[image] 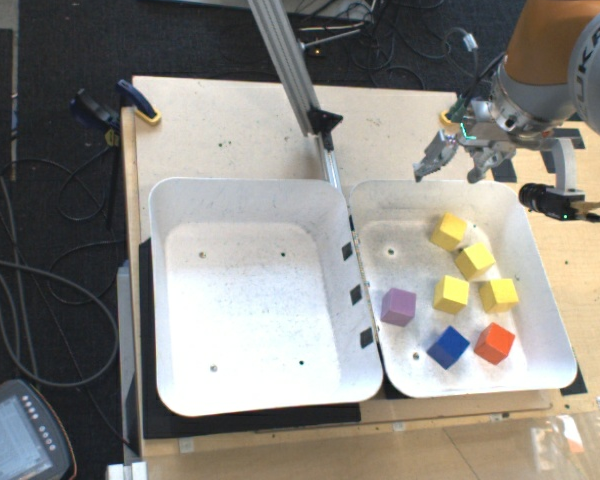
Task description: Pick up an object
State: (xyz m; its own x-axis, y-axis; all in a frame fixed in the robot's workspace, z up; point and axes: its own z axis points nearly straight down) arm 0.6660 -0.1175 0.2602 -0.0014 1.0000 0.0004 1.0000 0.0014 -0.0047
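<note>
The gripper [450,163] hangs above the far rim of the right bin [540,268], its two dark fingers spread apart with nothing between them. The left finger [427,163] slants out over the bench; the other sits just beside the bin's back edge. Above it the grey wrist rises into the orange band [545,28] of the arm at the upper right.

Below the gripper, well apart from it, the right bin holds seven blocks. Four are yellow: one yellow block [448,232] nearest the far rim, a second [474,260] just beside it, and a third [452,293] and fourth [499,294] side by side further toward the near edge. One purple block [398,306] lies alone toward the bin's left wall. One blue block [447,347] and one orange block [495,343] sit near each other at the near side. All seven rest on the bin floor, none touching the fingers.

The left bin [170,268] adjoins the right one along their shared middle edge; its white floor is speckled with dark flecks.

Both bins sit on a pale bench [230,118]. One slanted metal bar [280,48] crosses the bench's far side down to the gap between the bins. One clamp with a yellow tip [135,103] grips the bench's far left corner. Black cables [40,268] trail across the dark floor, and one grey screen device [20,438] sits at the lower left.
</note>
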